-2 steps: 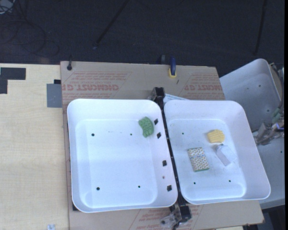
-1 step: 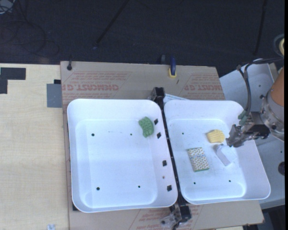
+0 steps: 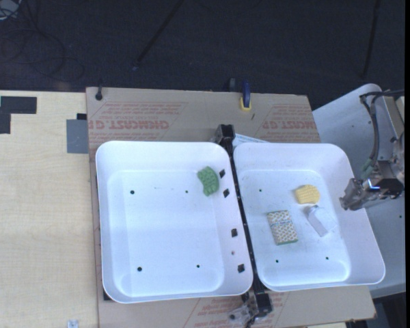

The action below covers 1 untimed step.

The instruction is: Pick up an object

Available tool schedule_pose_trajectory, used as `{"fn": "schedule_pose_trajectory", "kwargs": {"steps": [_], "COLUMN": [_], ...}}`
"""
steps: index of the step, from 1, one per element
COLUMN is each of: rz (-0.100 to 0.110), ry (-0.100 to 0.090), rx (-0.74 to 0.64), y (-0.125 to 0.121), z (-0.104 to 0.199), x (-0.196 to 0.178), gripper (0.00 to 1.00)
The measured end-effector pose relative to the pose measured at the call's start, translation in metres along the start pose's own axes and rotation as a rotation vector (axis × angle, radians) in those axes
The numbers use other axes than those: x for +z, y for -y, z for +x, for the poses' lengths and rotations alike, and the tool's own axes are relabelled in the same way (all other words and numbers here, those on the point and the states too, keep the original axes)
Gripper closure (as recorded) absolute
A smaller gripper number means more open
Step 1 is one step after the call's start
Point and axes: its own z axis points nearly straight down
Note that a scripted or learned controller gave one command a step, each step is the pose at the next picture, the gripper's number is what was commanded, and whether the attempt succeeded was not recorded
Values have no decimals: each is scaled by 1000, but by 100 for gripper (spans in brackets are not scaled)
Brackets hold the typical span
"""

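The gripper (image 3: 350, 201) is hovering at the right bin's (image 3: 359, 262) right edge; I cannot tell its state, and nothing is showing in it. Just inward, toward the bin's middle, are lying a pale grey block (image 3: 317, 221), a yellow piece (image 3: 307, 195) and a patterned packet (image 3: 282, 227).

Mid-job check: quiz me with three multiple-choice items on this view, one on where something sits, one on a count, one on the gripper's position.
1. Where is the green object?
A. left bin
B. right bin
C. on the bench outside the bins

2. How many objects lie in the right bin?
A. one
B. three
C. five

3. Where is the gripper?
A. over the left bin
B. touching the green object
C. at the right bin's right rim

Answers: 1 A, it lies near the left bin's upper right corner. 2 B, a yellow piece, a patterned block, a pale piece. 3 C, it hangs by that rim.
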Motion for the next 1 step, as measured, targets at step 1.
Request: {"fn": "schedule_pose_trajectory", "kwargs": {"steps": [1], "rz": [-2], "ry": [3], "rx": [3], "y": [0], "z": [-74], "x": [-10], "gripper": [100]}}
